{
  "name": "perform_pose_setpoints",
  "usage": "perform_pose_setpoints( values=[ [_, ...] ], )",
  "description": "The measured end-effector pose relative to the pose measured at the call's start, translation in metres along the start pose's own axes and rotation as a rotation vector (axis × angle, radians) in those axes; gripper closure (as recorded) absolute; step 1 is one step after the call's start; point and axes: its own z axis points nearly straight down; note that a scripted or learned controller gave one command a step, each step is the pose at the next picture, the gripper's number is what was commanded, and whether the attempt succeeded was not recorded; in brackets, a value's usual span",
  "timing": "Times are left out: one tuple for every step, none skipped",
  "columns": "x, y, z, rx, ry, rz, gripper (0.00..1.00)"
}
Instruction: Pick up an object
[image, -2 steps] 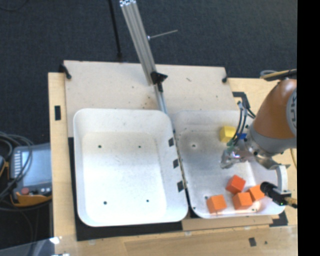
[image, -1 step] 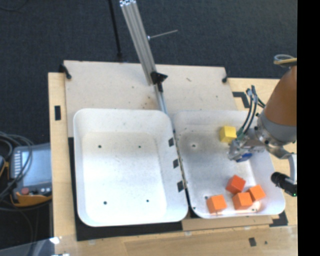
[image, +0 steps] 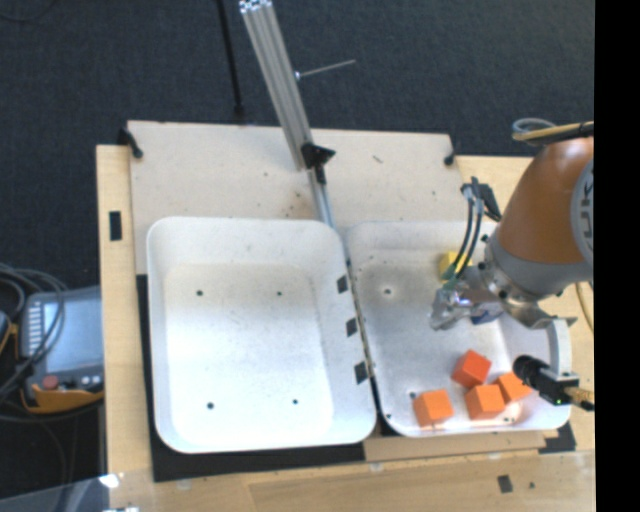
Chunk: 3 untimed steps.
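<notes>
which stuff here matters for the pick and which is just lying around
For the job:
- tool, over the right bin
- orange blocks in that bin
- yellow object, partly hidden by the arm

Lying about:
- left bin
- aluminium rail
- handheld controller at the bench's left
</notes>
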Motion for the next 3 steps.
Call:
perform_pose_setpoints(
  values=[
    [0.046, -0.011, 0.0, 0.0, 0.001, -0.001, 1.0],
    [0.098, -0.019, -0.012, -0.002, 0.003, -0.003, 1.0],
    [0.152, -0.012, -0.007, 0.001, 0.002, -0.003, 1.0]
  ],
)
